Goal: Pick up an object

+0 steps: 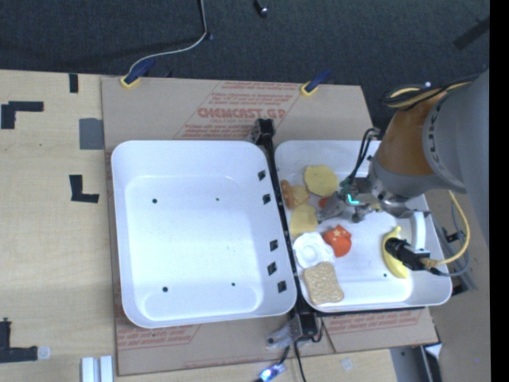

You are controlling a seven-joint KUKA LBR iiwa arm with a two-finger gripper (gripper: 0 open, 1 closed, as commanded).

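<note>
The right bin (433, 293) holds several small food-like items. A yellow round piece (320, 179) lies near its far left, with an orange piece (294, 194) and a pale yellow piece (303, 220) closer along the divider. A red tomato-like piece (339, 241) sits by a white piece (310, 251), and a tan bread slice (323, 283) lies at the near edge. A yellow banana (393, 257) rests at the right. My gripper (350, 200) hangs low over the bin's middle, just above the red piece and right of the yellow round one.
The left bin (191, 229) stands beside the right one, joined by a black divider (274, 213). Both rest on a cardboard sheet (231, 110). The grey arm with its orange band (409, 146) covers the right bin's far right corner.
</note>
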